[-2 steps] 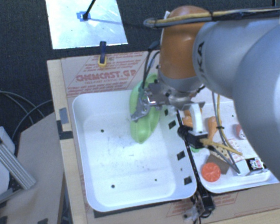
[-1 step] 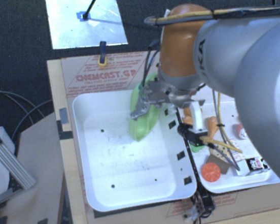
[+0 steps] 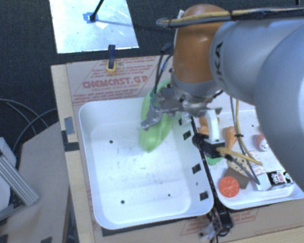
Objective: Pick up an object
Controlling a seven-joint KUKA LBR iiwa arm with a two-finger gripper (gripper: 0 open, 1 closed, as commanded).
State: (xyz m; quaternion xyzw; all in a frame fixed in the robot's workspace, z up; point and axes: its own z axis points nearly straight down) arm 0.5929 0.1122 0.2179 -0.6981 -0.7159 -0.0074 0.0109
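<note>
One green soft object sits under my gripper in the left bin, upper middle of the frame, my jaws apparently closed on it, though lifting remains.

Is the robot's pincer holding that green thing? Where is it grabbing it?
Yes. The pincer grips the green thing near its upper part, over the left bin.

Around my bench lies dark carpet, crossed by black cables toward nine o'clock. At twelve o'clock a shiny square sheet catches the light — at eight o'clock, a grey table carries a metal rail.
</note>
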